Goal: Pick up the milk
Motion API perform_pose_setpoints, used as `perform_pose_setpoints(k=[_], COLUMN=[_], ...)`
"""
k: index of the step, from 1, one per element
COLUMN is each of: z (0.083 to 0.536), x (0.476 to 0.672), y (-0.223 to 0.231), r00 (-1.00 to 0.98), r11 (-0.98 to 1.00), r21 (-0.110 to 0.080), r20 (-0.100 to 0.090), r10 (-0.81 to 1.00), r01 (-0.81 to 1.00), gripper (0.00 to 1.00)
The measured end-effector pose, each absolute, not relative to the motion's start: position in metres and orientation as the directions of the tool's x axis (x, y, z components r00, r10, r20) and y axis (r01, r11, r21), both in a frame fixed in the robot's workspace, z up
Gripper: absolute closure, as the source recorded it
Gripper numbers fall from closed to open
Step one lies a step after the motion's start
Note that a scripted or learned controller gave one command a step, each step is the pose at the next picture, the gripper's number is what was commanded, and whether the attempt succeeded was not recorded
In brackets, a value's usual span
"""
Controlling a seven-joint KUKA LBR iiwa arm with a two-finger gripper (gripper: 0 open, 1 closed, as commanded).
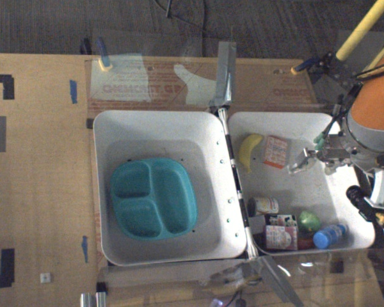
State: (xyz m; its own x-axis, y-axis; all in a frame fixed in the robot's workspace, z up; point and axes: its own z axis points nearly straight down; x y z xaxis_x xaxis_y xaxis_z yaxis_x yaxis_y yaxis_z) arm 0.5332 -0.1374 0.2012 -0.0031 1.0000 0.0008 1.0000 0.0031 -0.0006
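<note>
Orange-banded and grey, the arm's wrist fills the right edge of the frame, the highest thing over the bench and so nearest the lens. From it the gripper reaches leftward over the right bin, its metal tip ending in the bin's upper middle; whether it is spread or closed I cannot tell at this size, and nothing is seen caught in it.

Just left of the tip lies a small orange-and-white packet, and beyond that a banana against the bin's left wall. Down the frame, along the bin's lower edge, sits a row of things: a small can on its side, a milk carton with a pink-and-white printed face, a green lime-like fruit, and a blue plastic bottle lying at a slant toward the lower right corner.

So the milk lies below and slightly left of the gripper in the picture, near the lower wall, well apart from the tip. It looks nearly square from above, with no clear long axis I can make out; the can sits close at its upper left and the green fruit close at its right, which I judge leaves little room for a grasp on those sides.

Farther out, the left bin holds a teal divided plate, and brown cardboard covers the bench at left.
</note>
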Motion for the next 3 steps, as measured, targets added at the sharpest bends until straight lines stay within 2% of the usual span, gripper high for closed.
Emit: perform_pose_setpoints(k=[1, 2, 3], z=[0.104, 0.186, 0.089], x=[0.489, 0.48, 0.483], y=[-0.101, -0.081, -0.118], r00=[-0.074, -0.068, -0.137], r11=[0.074, 0.068, 0.137], r21=[0.004, 0.001, 0.014], r20=[-0.001, 0.0, -0.003], r10=[0.997, 0.998, 0.991], r01=[0.997, 0.998, 0.99], gripper=[0.0, 0.0, 0.0])
